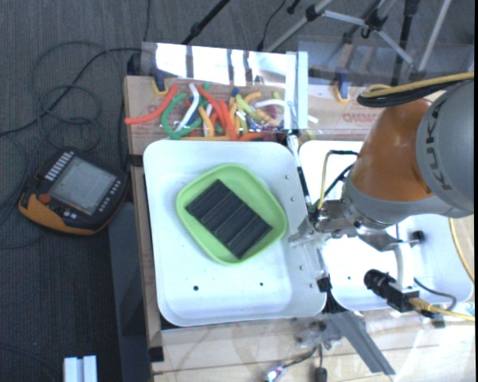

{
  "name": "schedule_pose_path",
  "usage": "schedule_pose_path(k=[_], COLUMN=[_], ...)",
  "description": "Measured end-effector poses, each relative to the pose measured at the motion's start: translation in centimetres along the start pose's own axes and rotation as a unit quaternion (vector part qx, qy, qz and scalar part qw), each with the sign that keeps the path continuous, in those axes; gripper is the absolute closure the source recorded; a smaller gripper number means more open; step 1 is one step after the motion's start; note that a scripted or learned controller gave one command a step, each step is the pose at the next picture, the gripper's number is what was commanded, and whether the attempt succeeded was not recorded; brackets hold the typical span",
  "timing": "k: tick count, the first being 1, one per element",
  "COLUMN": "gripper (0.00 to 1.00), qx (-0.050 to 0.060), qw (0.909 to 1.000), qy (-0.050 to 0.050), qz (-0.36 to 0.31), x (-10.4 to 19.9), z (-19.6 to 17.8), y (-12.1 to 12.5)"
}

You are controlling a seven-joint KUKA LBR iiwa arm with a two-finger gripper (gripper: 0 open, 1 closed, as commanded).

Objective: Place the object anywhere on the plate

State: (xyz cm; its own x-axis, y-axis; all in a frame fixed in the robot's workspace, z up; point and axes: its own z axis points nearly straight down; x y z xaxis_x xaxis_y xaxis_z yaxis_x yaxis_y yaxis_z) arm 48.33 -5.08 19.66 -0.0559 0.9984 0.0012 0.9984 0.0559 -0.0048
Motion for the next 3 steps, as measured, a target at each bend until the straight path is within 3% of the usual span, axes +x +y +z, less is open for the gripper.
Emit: schedule_pose_path(k=[1, 2, 3], gripper=[1.0, 1.0, 0.0], qx=[0.0, 0.0, -0.001], qw=[0.9989, 0.9968, 0.9968], qy=[-0.001, -0.001, -0.001], qz=[-0.046, -0.08, -0.08], x=[6.4, 9.8, 9.8], z=[1.4, 1.4, 1.4], y=[3.7, 9.1, 9.1])
